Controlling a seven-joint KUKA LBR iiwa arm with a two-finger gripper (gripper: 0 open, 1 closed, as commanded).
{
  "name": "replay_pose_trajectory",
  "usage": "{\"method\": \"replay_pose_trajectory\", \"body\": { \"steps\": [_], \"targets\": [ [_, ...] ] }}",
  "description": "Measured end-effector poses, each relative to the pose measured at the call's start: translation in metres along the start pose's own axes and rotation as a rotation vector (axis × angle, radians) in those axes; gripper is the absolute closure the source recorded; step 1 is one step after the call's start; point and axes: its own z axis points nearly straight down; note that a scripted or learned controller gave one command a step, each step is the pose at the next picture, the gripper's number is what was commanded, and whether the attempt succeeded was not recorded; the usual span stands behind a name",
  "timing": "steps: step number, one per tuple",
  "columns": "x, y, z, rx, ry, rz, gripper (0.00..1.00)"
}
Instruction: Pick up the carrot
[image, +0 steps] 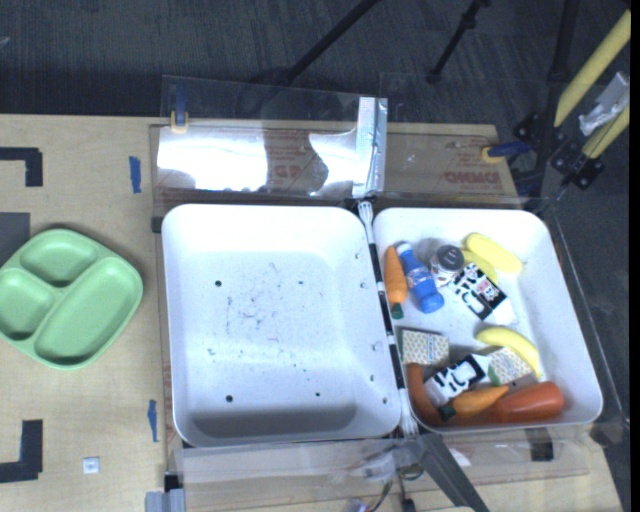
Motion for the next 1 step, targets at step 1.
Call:
{"method": "replay_pose_trajectory", "body": {
  "steps": [1],
  "targets": [
    [0.0004, 0.0003, 0.0001, 0.000, 0.000, -0.001, 0.00]
  ]
}}
